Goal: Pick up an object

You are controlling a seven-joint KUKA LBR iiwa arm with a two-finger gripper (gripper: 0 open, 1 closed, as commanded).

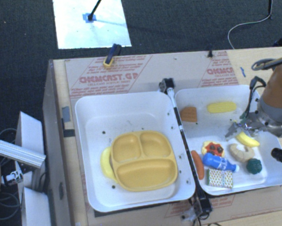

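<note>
One small yellow banana [247,140] lies near my right bin's [194,97] right edge, just under my claw [241,126], whose state I cannot tell; it looks light, stiff, slick plastic, best pinched across its middle.

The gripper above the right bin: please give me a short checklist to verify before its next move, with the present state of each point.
1. Gripper over the right white bin: ok.
2. Small yellow banana toy directly beside the gripper: ok.
3. Banana toy held: not ok, it lies on the bin floor.
4. Banana toy apart from the beige ginger-shaped toy: not ok, they touch.
5. Opening state: cannot tell.
</note>
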